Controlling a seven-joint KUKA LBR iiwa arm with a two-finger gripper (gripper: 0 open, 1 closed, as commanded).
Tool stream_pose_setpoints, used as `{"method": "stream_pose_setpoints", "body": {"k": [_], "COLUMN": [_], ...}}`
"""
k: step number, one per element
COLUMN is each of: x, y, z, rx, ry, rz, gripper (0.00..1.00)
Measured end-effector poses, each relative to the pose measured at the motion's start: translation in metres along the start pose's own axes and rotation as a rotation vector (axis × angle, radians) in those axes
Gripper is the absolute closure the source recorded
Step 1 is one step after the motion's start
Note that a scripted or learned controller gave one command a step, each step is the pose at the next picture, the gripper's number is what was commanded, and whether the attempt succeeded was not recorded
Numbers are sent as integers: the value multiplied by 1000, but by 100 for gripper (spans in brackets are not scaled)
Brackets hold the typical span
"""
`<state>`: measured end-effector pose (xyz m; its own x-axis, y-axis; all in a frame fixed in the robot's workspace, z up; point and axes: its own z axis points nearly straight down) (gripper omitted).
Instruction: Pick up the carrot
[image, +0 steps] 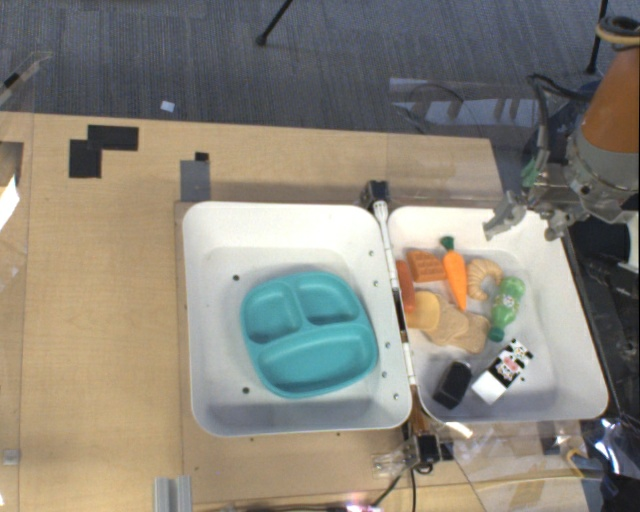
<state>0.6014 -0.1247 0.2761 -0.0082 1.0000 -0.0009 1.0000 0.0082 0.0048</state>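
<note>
The carrot (456, 277), orange with a small green top, lies lengthwise in the upper middle of the right bin (565, 330), among other toy foods. My gripper (525, 224) hangs over the bin's far right corner, up and to the right of the carrot and apart from it. Its two fingers (499, 222) are spread wide and open, with nothing between them. The grey arm with its orange band (612, 115) comes in from the upper right.
Packed around the carrot are an orange waffle block (425, 265), a pretzel (486, 276), a green bottle (506, 303) and tan bread pieces (445, 320). A black object (452, 384) and a cow-patterned carton (503, 368) lie nearer. The left bin (215, 250) holds a teal divided plate (308, 332).
</note>
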Motion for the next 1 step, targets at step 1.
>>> {"method": "stream_pose_setpoints", "body": {"k": [1], "x": [-6], "y": [-14], "z": [183], "rx": [1], "ry": [1], "rz": [182], "gripper": [0]}}
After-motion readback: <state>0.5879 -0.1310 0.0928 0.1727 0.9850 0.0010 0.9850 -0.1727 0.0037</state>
